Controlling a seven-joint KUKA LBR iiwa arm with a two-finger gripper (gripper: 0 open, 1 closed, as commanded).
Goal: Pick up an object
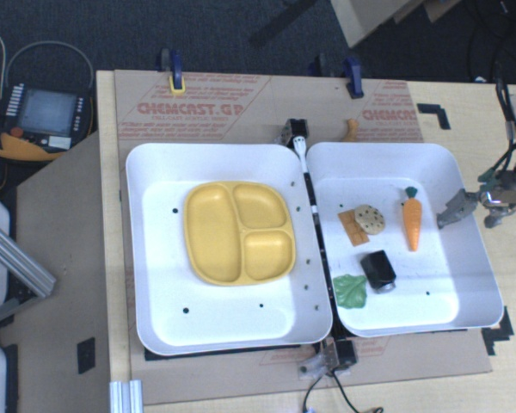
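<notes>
Grey metal of the gripper (464, 206) is seen at the right rim of the right bin (464, 308), w/ the wrist part and cables trailing off toward the frame's right edge. Nothing is seen held by it; whether it is spread or closed cannot be told from this angle.

Closest to the gripper, just left of it on the bin floor, an orange toy carrot (411, 222) w/ a green top is laid lengthwise, not touched by the tool. Further left, a round speckled cookie (371, 219) is set against a tan cracker (353, 228), approx. touching or overlapping. Below and left of the gripper, a small black block (379, 270) is placed, and beside that, toward the bin's near-left corner, a green leaf-shaped piece (350, 291).

Well apart from the tool, across the divide, the left bin (155, 299) is occupied by a yellow three-section plate (239, 231), lying flat near its centre.
</notes>
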